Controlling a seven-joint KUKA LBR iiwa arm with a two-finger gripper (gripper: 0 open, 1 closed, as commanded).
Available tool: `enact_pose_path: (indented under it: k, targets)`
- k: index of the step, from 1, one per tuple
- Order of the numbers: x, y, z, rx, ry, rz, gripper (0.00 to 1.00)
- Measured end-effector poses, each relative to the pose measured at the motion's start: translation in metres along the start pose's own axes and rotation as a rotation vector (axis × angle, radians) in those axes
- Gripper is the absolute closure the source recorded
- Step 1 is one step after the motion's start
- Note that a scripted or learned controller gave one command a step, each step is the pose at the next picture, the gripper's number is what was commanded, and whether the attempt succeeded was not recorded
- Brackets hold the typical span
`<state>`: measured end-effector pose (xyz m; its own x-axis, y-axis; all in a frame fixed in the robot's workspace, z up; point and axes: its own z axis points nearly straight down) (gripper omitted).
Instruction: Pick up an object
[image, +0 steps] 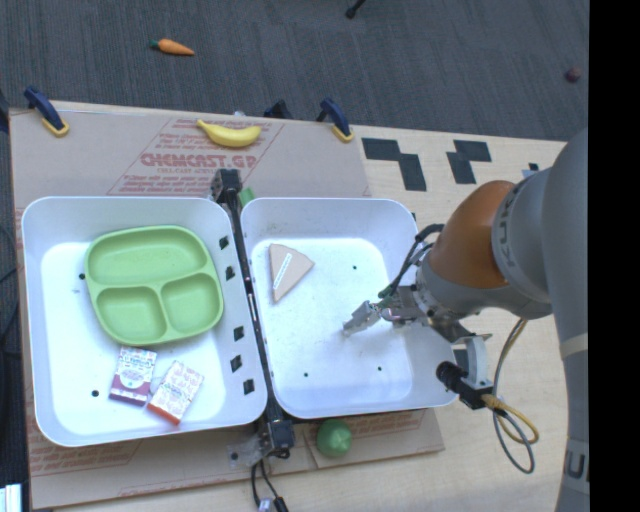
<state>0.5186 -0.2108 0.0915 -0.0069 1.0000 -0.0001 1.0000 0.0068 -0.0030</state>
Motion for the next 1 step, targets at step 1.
enact_pose_path:
  k: [1]
  targets:
    - [0.0181, 0.0404, -0.0005, 0.0, 0.0, -0.001, 0.0]
